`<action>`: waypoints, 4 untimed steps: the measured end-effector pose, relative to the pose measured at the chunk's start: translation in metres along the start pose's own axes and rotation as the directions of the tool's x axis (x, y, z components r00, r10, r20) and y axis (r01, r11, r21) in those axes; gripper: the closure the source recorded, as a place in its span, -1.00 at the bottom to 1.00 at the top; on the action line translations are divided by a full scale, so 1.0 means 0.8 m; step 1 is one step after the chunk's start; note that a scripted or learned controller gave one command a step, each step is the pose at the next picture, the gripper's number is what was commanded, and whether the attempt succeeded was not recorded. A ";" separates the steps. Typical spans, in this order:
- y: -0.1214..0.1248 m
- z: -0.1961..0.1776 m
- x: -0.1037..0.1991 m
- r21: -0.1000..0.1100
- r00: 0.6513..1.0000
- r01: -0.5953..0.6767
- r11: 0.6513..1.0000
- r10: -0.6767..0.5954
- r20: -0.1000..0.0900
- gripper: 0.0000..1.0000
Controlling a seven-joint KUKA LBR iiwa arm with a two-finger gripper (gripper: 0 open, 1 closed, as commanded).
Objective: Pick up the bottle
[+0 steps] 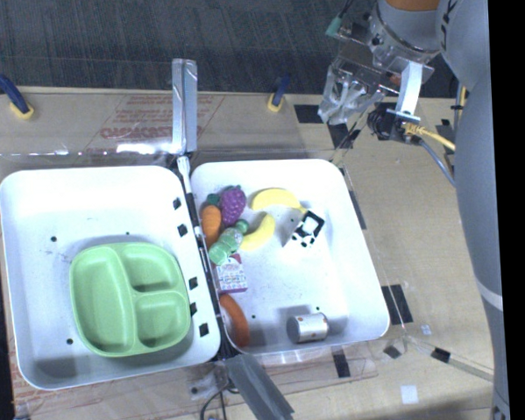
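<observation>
The right-hand bin is seen below and left of the end effector, which hangs beyond the bin's far corner; its state cannot be told. The green bottle is found well down-left of it, by the divider, its long axis running diagonally.

No legible text or labels
</observation>
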State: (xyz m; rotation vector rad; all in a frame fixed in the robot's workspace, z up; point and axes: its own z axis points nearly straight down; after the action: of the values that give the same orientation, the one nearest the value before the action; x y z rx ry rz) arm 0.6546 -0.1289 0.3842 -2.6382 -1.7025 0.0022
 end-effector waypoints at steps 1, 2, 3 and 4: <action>0.004 0.041 -0.002 0.003 0.992 -0.126 0.992 0.126 0.001 1.00; 0.017 0.126 -0.077 0.003 0.982 -0.187 0.982 0.187 0.001 1.00; -0.046 0.101 -0.115 0.002 0.991 -0.131 0.991 0.131 0.001 1.00; 0.005 0.094 -0.085 0.001 0.977 -0.213 0.977 0.213 0.001 1.00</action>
State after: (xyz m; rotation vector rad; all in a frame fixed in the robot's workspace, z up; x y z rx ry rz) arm 0.6304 -0.1927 0.3086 -2.8055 -1.4095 0.0040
